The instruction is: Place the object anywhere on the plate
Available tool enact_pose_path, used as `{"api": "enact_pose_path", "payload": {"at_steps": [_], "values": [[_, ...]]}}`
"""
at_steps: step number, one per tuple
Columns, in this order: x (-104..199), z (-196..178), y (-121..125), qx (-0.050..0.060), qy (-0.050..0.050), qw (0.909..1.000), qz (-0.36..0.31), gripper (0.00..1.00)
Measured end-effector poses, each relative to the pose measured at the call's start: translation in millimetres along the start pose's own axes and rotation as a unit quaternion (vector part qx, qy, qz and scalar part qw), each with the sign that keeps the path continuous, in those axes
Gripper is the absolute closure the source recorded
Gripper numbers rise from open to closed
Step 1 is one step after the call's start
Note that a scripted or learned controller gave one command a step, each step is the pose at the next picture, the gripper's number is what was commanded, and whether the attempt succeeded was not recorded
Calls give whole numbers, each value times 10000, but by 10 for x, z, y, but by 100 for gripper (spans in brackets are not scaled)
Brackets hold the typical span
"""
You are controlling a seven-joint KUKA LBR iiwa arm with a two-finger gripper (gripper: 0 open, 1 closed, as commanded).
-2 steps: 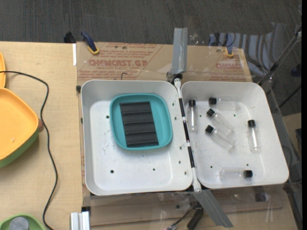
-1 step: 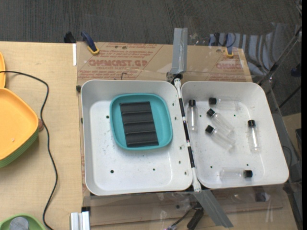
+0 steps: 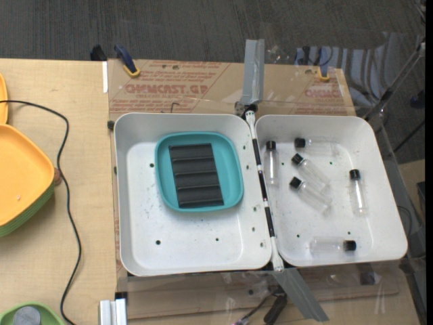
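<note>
A teal plate [image 3: 232, 175] with a dark ribbed centre lies in the left white bin [image 3: 135, 195]. Several clear vials with black caps lie scattered in the right white bin [image 3: 379, 181]: one [image 3: 271, 161] along its left wall, two [image 3: 312, 181] near the middle, one [image 3: 356, 191] to the right, one [image 3: 331, 246] near the front edge and one [image 3: 308, 143] at the back.
Orange and green plates [image 3: 20, 185] are stacked at the left edge of the wooden bench. A black cable [image 3: 67, 202] runs down the bench beside the left bin. Printed cardboard [image 3: 176, 83] lies behind the bins with blue-and-yellow clamps [image 3: 126, 61].
</note>
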State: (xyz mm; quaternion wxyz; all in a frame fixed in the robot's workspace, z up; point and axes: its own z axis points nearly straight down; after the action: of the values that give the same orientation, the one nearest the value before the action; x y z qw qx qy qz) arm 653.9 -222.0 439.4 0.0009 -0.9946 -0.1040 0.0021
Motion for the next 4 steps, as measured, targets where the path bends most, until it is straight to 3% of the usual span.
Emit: {"api": "enact_pose_path", "payload": {"at_steps": [4], "values": [[-2, 2, 3, 1, 0, 10000, 18, 0]]}}
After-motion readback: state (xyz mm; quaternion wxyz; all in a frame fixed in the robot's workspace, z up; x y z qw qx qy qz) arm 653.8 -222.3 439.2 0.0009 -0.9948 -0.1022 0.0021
